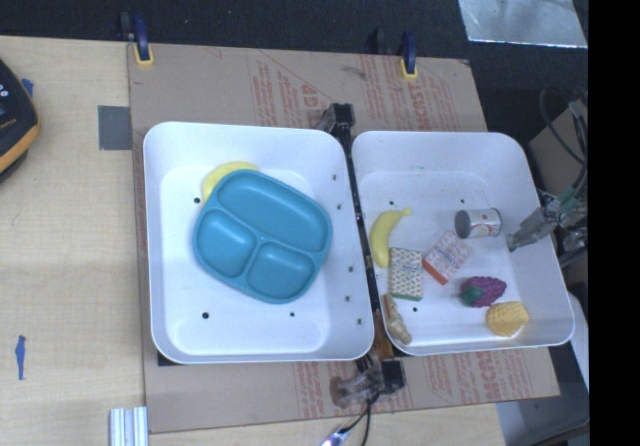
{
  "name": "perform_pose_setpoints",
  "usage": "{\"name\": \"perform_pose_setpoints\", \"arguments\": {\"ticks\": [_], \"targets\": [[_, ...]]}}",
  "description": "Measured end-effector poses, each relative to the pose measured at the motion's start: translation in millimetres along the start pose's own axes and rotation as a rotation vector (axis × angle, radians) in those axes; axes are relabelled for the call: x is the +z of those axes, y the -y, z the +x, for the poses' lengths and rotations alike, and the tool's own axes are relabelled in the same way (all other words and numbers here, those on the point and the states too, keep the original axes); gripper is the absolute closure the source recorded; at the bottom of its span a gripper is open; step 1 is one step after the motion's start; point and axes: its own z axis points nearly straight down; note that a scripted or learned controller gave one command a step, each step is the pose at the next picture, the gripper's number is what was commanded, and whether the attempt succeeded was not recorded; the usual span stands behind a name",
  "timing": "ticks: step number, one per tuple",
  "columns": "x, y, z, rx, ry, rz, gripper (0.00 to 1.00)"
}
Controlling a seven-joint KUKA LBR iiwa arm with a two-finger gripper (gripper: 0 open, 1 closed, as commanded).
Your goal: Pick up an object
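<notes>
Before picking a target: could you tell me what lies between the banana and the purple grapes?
In the camera view, a checkered packet and a small red-and-white box lie between the banana and the purple grapes.

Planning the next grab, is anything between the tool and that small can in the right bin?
Nothing visible. The tool sits at the right bin's right rim, and only bare white floor separates it from the can.

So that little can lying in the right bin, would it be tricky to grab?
Probably. The can lies on its side, so a nudge would likely send it rolling across the smooth bin floor. It looks rigid, so the gripper shouldn't crush it, though its rounded wall may slip.
</notes>
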Motion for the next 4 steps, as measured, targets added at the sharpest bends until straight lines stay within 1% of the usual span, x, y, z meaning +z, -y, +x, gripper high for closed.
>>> {"name": "perform_pose_setpoints", "arguments": {"ticks": [1,2,3,4], "targets": [[144,-49,17,-0.001,0.003,-0.004,0.00],[156,-117,5,0.001,0.000,-0.002,0.00],[155,-175,45,0.000,-0.001,-0.001,0.00],[145,-175,44,-0.005,0.001,0.000,1.00]]}}
